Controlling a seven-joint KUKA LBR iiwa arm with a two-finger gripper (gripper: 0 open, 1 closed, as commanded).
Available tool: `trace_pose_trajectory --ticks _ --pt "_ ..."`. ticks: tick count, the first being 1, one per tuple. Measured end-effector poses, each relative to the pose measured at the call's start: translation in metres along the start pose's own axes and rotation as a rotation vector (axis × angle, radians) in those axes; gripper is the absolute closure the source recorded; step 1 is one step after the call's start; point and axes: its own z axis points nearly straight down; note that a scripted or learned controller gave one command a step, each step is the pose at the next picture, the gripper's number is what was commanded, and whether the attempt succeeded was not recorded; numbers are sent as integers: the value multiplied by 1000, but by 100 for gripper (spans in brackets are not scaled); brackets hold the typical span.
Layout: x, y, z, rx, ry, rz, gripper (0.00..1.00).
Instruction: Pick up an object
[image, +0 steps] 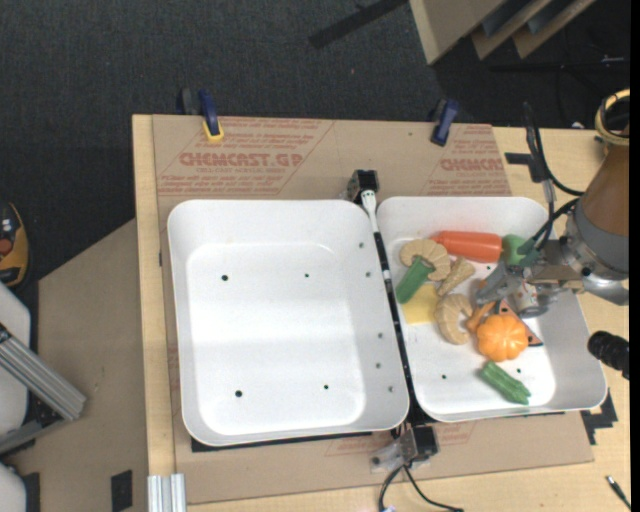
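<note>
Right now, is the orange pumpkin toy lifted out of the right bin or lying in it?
Lying in it. The orange pumpkin toy rests on the floor of the right bin, among the other toy foods, just below the hand.

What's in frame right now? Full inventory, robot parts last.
bins: 2, white, side by side on the bench
carrot: 1, orange-red with green top, back of right bin
pumpkin: 1, orange, right bin, just below the gripper
green pieces: 2, green, one near front of right bin, one by the divider
tan pieces: a few, beige, middle of right bin
clamps: 2, blue, back edge of board
board: 1, brown, under both bins
arm: 1, grey with orange band, right edge
gripper: 1, metal, over right bin
</note>
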Motion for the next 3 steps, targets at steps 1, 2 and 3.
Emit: trace_pose_trajectory --ticks 1,2,3 --pt "0 28 169 4 1 1 0" --pt "25 79 161 -5 -1 -4 0" --pt "54 103 -4 -22 -2 -6 0"
